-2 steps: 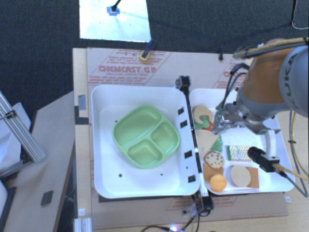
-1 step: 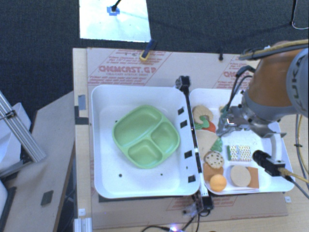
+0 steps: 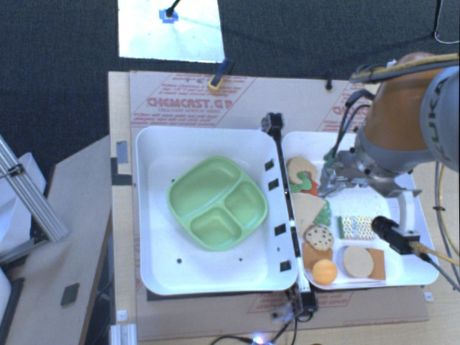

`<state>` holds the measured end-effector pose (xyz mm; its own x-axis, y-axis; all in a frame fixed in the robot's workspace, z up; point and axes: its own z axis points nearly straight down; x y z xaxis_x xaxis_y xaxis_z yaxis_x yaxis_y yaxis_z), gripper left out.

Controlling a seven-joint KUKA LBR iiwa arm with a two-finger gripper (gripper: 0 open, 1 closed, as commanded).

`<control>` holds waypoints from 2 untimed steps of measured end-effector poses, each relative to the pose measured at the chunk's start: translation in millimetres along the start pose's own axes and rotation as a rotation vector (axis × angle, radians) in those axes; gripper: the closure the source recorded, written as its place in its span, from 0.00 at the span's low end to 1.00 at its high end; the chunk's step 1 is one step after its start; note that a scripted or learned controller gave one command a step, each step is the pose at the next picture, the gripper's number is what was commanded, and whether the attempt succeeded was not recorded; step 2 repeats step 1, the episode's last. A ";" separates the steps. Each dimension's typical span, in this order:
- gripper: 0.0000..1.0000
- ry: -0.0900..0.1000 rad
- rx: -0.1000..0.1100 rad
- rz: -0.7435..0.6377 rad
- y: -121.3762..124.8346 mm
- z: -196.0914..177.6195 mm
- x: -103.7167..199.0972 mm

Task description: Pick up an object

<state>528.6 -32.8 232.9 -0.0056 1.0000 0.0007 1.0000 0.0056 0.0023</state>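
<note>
Dark carpet surrounds the bench [image 3: 180,103], where two white bins sit side by side. My arm [image 3: 406,113] reaches in from the right, bent down over the right bin [image 3: 424,264], with my gripper [image 3: 327,182] low above the toy food near the divider. Whether it is open or closed, I cannot tell. A cookie [image 3: 318,236], an orange ball [image 3: 325,272] and other pieces lie there. The left bin [image 3: 154,264] holds a green divided plate [image 3: 217,203].
</note>
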 end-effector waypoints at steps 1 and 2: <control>1.00 -0.001 0.003 0.004 -1.5 18.4 0.4; 1.00 -0.001 0.003 0.004 -1.5 18.4 0.4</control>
